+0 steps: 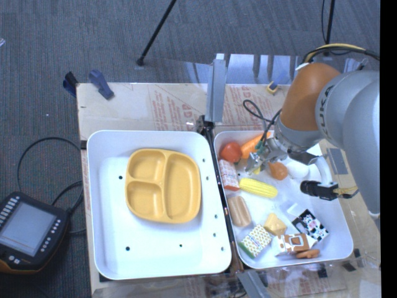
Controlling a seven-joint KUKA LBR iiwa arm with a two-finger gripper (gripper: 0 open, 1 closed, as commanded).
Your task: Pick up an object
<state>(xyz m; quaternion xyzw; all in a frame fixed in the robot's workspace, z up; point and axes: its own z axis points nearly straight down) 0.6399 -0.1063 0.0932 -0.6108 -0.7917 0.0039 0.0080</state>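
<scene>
Right shallow white bin [345, 244], near edge: small green-and-white carton [256, 241], an orange-and-white printed pack [293, 244], a black-and-white patterned carton [311, 225], and a yellow wedge of toy cheese [275, 223]. All print too small to read.

Mid-bin: tan toy hot dog [239, 210], yellow toy corn cob [258, 187], a red-and-white labelled packet [229, 175] against the left wall; label text illegible.

Far end: red toy tomato [231, 151], orange toy carrot [252, 144], small orange ball [278, 171].

My claw [261, 158] is down among these, between tomato and orange ball, just past the corn. Cannot tell whether it's apart or together; nothing visibly between the fingers, so I claim no hold.

Step, as I judge it: descent onto a target, grasp not confirmed. Likeliest targets are carrot or corn. Next move calls for closing on one item without catching a neighbour, then a straight lift clear of the bin wall.

Left shallow white bin [155, 259] holds a yellow three-compartment plastic plate [164, 185].

Cardboard on the table [161, 107] carries red lettering, unreadable from here.
</scene>
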